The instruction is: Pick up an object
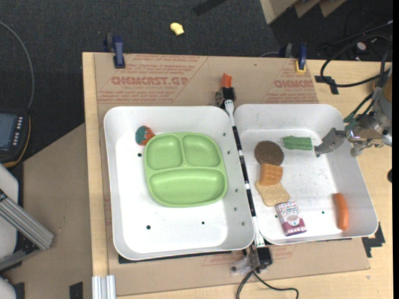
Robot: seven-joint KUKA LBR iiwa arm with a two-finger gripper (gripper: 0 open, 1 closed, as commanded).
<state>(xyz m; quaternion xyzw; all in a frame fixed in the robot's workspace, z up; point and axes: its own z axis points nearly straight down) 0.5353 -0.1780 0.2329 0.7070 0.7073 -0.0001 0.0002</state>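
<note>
White right bin (349, 167) holds a green piece (297, 143) at its far side, a brown disc (269, 152), a waffle (270, 174), a pale slab (274, 194), a pink carton (290, 218) and an orange sausage (341, 211) near the right wall. Gripper (326, 143) hangs over that bin's upper right, just beside the green piece, nothing visibly between its fingers; cannot tell whether it is spread or closed. Left bin (124, 223) carries a green divided plate (184, 169) with a small red-green item (144, 135) at its upper left corner.

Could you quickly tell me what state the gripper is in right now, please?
Gripper: over the right bin, just right of the green object; nothing visibly held, and open or shut cannot be told.
</note>
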